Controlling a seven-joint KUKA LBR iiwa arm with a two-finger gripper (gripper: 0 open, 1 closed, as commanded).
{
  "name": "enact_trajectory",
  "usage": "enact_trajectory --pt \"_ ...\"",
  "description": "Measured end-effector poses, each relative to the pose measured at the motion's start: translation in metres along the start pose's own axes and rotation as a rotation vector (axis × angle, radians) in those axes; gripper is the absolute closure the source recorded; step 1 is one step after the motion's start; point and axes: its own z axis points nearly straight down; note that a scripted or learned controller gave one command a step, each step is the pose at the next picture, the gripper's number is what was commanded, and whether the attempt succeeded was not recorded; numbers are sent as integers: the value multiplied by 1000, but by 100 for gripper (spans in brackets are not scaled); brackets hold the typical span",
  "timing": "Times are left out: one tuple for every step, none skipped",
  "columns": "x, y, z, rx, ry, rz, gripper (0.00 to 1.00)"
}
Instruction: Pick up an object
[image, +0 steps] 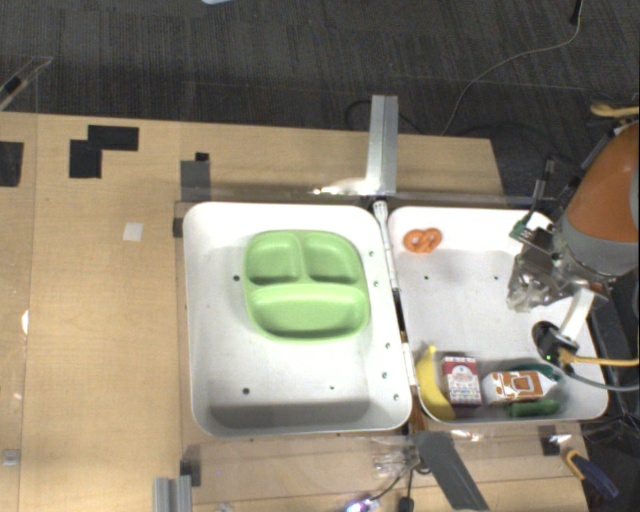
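Observation:
In the right bin (470, 300) an orange pretzel (422, 240) lies near the back left corner. Along the front wall lie a yellow banana (430, 385), a small red-and-white carton (459, 380), an orange-and-white box (517, 385) and a green item (533, 407). My gripper (524, 294) hangs at the bin's right side, above its floor, apart from all of these. Nothing shows between its fingers.
The left bin (215, 330) holds a green divided plate (304, 283). A metal post (384, 145) stands behind the wall between the bins. Cables (585, 360) trail at the right bin's front right corner. Bare floor lies in the middle of the right bin.

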Motion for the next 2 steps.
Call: enact_trajectory --pt "-6 -20 -9 1 0 26 100" --pt "-32 -42 -1 2 0 136 100"
